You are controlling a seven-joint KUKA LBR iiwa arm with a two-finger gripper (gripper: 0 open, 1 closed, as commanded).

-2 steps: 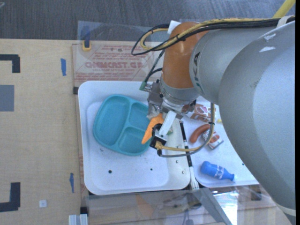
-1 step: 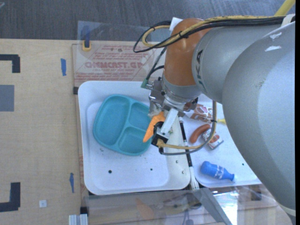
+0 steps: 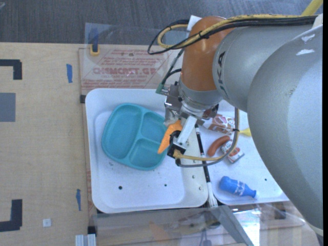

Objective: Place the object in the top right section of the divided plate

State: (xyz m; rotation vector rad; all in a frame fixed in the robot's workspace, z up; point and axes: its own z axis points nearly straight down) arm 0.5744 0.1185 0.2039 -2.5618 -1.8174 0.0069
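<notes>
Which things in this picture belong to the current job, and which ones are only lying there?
For the job:
- teal divided plate, in the left bin
- orange object, at the plate's right rim

Only lying about, all in the right bin:
- red sausage
- blue bottle
- brown-and-white packet

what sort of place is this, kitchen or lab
Probably a robotics lab, not a kitchen: a grey arm reaches over two shallow white bins holding a teal divided plate and a toy-like blue bottle, and blue tape marks the wooden bench.
</notes>
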